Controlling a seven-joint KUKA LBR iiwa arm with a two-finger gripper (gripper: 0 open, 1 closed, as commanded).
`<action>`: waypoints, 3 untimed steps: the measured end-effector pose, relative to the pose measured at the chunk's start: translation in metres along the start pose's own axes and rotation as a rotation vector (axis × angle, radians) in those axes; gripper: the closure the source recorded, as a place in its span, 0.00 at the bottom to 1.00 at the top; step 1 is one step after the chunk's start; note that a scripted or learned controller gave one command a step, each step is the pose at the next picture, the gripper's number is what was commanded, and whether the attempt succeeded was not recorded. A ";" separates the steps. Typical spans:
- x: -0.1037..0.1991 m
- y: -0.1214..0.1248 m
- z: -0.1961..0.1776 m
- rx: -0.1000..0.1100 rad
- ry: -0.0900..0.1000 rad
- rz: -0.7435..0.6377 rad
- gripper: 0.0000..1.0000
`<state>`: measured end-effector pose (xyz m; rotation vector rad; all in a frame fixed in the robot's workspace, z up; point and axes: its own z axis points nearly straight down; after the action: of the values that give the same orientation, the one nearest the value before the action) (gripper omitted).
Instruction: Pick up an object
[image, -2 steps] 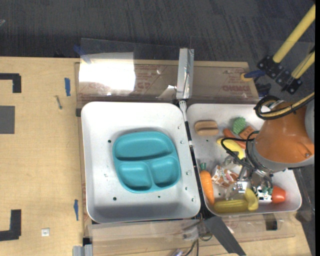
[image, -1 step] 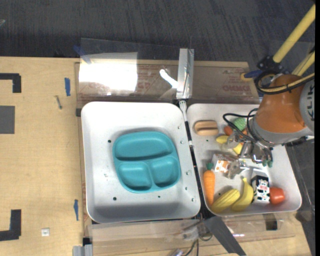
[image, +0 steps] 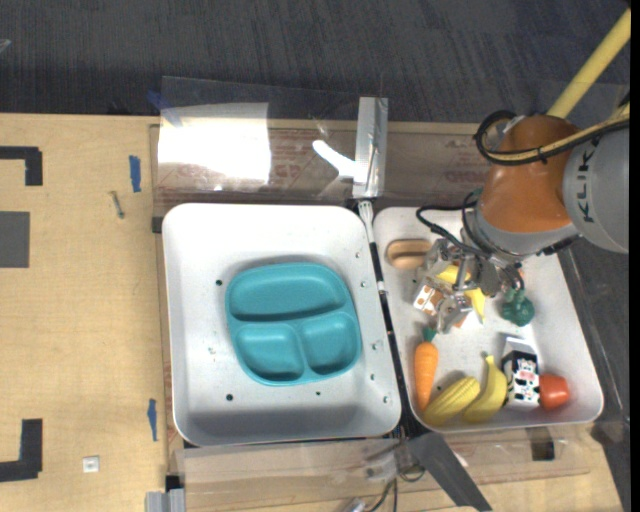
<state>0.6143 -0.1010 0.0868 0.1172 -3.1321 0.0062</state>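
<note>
Pale wood makes up the counter (image: 70, 330), flat and matte, carrying two shallow white plastic bins. We take the left bin (image: 190, 240) first: smooth, round-cornered, holding a teal tray (image: 293, 322) with three moulded compartments. The right bin (image: 580, 340) carries the clutter. Above it hangs the grey arm (image: 600, 195) with its glossy orange band, reaching down so that the end effector (image: 458, 290) sits low among the things in the bin's upper middle.

We judge the step to be the descent onto a pick, with no object chosen that we can name; whether the end effector is apart or together we cannot tell, since metal and small items blur together there. The next move, as we see it, calls for closing on one item, then a straight lift clear of its neighbours.

Candidates lie close: a curved yellow banana (image: 470, 392), a tapered orange carrot (image: 425, 368), a tan bun-like piece (image: 405, 251), a dark green lump (image: 517, 309), a small printed carton (image: 522, 372).
</note>
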 end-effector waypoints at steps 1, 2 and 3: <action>0.090 -0.015 -0.001 0.000 -0.025 -0.086 0.00; 0.107 -0.001 -0.001 0.004 -0.025 -0.014 0.00; -0.008 0.008 -0.071 -0.004 -0.015 0.039 0.00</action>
<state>0.6223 -0.0920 0.1581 0.0564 -3.1489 -0.0014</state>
